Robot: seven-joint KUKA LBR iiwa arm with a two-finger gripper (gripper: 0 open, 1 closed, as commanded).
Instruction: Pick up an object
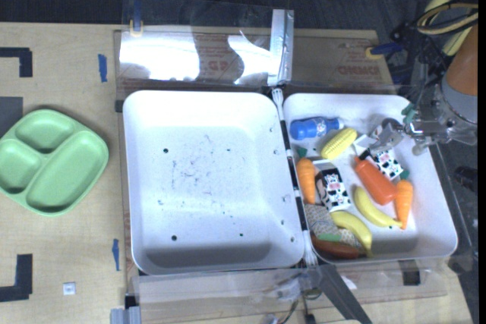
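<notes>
The right bin [437, 228] holds a heap of toy food. A blue bottle [314, 127] and a yellow corn cob [338, 142] lie at its back. Below them are an orange carrot [306, 180], a cow-patterned carton [332, 190], a fat orange piece [375, 180], a second cow-patterned carton [389, 164], another carrot [403, 200] and two bananas [375, 210] [354, 227]. My gripper [387, 134] hangs over the bin's back right part, just above the second carton and right of the corn. Nothing is visibly held in it.
The left bin [205, 178] sits beside the right one, sharing a central rim. A green divided plate [50, 161] rests on the bench at far left. A clear plastic panel [201, 49] stands behind the left bin. Cables and stands crowd the far right.
</notes>
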